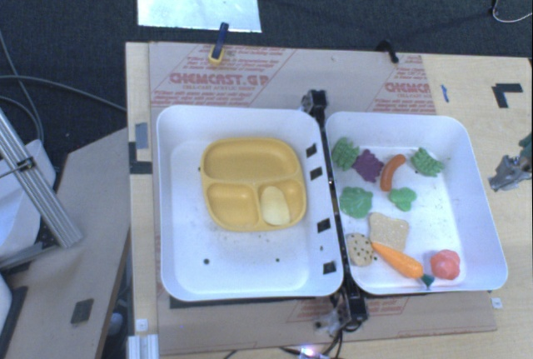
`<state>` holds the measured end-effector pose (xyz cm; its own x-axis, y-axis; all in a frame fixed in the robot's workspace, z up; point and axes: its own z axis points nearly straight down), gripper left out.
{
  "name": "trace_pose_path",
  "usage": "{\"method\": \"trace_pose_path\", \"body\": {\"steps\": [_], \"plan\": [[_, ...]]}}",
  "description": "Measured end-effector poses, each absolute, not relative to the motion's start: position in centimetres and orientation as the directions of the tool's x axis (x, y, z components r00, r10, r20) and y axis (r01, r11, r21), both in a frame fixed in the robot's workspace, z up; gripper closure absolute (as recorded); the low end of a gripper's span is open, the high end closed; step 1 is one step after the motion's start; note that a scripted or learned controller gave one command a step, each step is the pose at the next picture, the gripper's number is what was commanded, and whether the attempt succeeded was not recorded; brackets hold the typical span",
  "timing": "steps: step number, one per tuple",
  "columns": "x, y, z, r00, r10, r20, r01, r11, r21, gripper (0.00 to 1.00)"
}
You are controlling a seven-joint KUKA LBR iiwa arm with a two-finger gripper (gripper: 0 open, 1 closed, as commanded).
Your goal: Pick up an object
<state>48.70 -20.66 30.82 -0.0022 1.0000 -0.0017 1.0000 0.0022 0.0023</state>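
Observation:
The right bin (470, 182) holds several toy foods. Along its far side lie a green leafy piece (345, 152), a purple grape bunch (368, 165), an orange-red sausage (391, 172) and another green piece (426, 162). Two more green pieces (356, 201) (402, 198) sit mid-bin. Near the front are a bread slice (388, 229), a speckled cookie (360, 248), a carrot (398, 260) and a red tomato (445, 264). My gripper (510, 172) is at the far right, beyond the right bin's outer wall and apart from all the toys.
The left bin (183, 207) carries a yellow divided plate (251, 182) with a pale yellow piece (276, 206) in its front right compartment. Black clips line the wall between the bins (321, 182). A metal frame (33, 182) stands at the left.

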Motion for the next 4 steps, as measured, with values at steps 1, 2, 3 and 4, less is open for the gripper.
{"method": "trace_pose_path", "body": {"steps": [1,2,3,4], "plan": [[48.7,-20.7,31.2,-0.003,1.0,-0.001,1.0,0.003,0.003,1.0],[48.7,-20.6,31.7,-0.004,1.0,-0.001,1.0,0.004,0.003,1.0],[48.7,-20.7,31.2,-0.003,1.0,-0.002,1.0,0.003,0.003,1.0],[48.7,-20.6,32.3,-0.004,1.0,-0.001,1.0,0.004,0.004,1.0]]}}
